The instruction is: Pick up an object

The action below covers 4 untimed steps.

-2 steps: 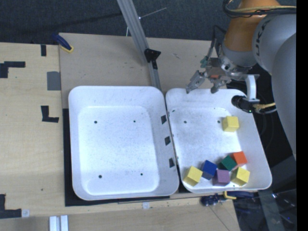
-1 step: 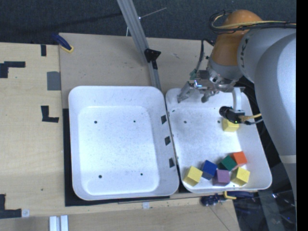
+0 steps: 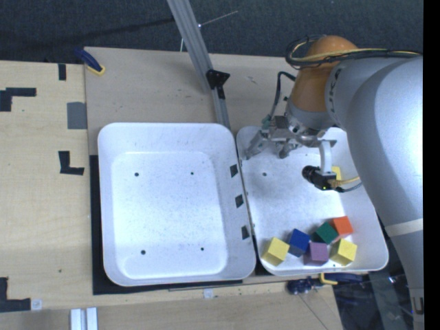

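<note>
Blocks (image 3: 313, 245) are clustered at the right bin's (image 3: 275, 198) near edge, so the pincer (image 3: 278, 145), grip state unreadable, should be lowered squarely over one.

Six small blocks lie clustered at the near edge of the right bin (image 3: 275, 191), toward its near-right corner. Yellow block (image 3: 276, 251) is leftmost, then blue block (image 3: 299, 241) touching it, purple block (image 3: 318, 252), green block (image 3: 326, 234), orange block (image 3: 342, 225) and a second yellow block (image 3: 346, 251) rightmost. All rest flat on the bin floor, close-packed, several touching.
</note>
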{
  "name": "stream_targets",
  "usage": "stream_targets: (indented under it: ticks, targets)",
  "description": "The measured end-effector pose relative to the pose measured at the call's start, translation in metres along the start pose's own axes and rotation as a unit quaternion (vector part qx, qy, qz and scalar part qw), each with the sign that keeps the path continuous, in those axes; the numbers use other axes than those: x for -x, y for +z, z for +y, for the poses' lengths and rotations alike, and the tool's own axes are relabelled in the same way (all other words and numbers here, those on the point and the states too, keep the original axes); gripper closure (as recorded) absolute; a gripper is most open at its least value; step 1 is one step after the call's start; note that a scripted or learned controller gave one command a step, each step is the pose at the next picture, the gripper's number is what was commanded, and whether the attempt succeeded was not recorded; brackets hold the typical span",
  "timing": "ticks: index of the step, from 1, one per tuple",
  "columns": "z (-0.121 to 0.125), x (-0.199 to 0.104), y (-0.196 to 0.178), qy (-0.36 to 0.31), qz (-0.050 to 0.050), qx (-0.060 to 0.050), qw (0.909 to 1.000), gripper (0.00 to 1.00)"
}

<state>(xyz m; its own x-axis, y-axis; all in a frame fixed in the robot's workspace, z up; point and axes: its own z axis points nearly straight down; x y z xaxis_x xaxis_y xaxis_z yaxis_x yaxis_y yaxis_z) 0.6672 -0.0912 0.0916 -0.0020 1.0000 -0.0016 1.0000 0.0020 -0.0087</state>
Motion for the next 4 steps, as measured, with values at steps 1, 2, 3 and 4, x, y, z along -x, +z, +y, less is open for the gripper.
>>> stream_targets:
  ticks: [1,2,3,4]
  targets:
    - [0.002,-0.001,-0.014,-0.001,0.0,0.002,1.0,1.0]
    - [0.004,0.001,-0.077,0.0,0.001,0.007,1.0,1.0]
    - [-0.005,-0.001,-0.133,0.0,0.001,0.007,1.0,1.0]
    - [-0.005,-0.001,-0.14,0.0,0.001,0.004,1.0,1.0]
